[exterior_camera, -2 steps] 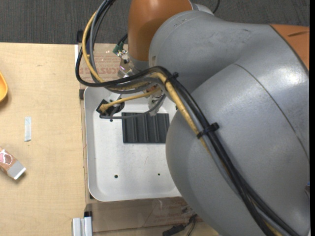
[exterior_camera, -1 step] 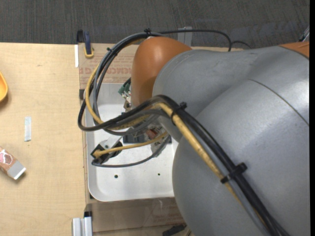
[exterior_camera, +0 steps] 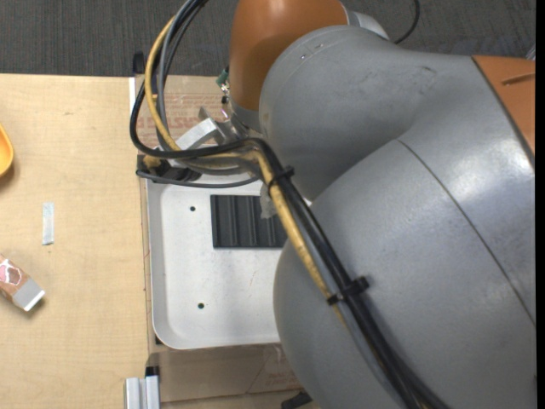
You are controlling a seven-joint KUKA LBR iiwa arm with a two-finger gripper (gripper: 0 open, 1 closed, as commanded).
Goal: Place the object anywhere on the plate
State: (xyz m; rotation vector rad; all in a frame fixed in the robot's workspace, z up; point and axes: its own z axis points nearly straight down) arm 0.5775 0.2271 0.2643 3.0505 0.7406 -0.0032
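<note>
The grey arm [exterior_camera: 400, 194] with its orange band [exterior_camera: 281, 24] fills the view above the white bin [exterior_camera: 183, 313], trailing black and yellow cables [exterior_camera: 170, 135] over the bin's far rim. Left of the bin, on the wooden bench [exterior_camera: 68, 143], lie a small grey strip [exterior_camera: 48, 224] and a pink-and-grey block [exterior_camera: 19, 285], with an orange rim [exterior_camera: 4, 150] further left.
</note>
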